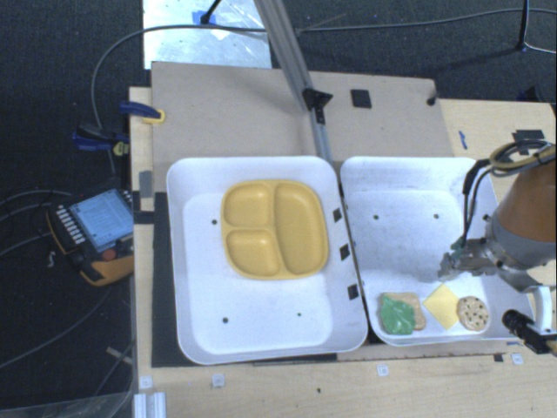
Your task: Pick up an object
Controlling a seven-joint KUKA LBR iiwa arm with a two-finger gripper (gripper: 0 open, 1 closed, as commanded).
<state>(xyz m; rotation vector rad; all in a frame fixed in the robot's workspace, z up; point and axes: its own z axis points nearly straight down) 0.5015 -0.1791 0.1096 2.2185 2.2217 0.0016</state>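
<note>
In the right bin (400, 190), along its near edge, lie three small things: a green-and-tan piece of toy food (399, 313), a yellow cheese-like slab (441, 306) and a round speckled cookie (473, 313). My gripper (459, 264) hangs at the right side of this bin, just above and behind the yellow slab. The arm's orange band (529, 207) rises behind it. Nothing shows between its fingers.
A yellow three-compartment plate (274, 228) sits in the left bin (200, 320). A metal pole (291, 55) slants down to the gap between the bins. Cables and a handheld device (94, 225) lie off the bench at left.
</note>
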